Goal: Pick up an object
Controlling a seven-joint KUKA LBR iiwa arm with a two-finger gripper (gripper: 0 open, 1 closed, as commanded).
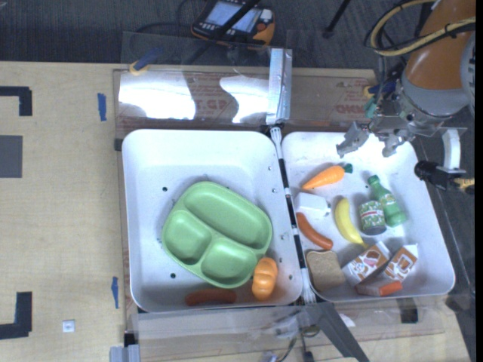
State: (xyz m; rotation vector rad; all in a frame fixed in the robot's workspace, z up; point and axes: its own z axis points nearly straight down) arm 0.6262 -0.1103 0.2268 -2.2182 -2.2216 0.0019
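Note:
My gripper [371, 142] hangs open over the far edge of the right bin [434, 225], with nothing between its two fingers. Just below and left of it lies a toy carrot [326, 176]. Nearer the front lie a banana [346, 221], a small can [370, 216], a green bottle [386, 201], a red sausage [314, 232], a slice of bread [326, 269] and two small cartons [381, 265]. The left bin [147, 164] holds a green divided plate [217, 233], an orange pumpkin [264, 277] and a red sausage [210, 298].
A clear plastic wall [200, 89] with a metal post [278, 85] stands behind the bins. A handheld controller [230, 21] lies beyond it. The arm's body [441, 51] and cables stand over the right bin's far right corner. Wooden bench [56, 217] lies to the left.

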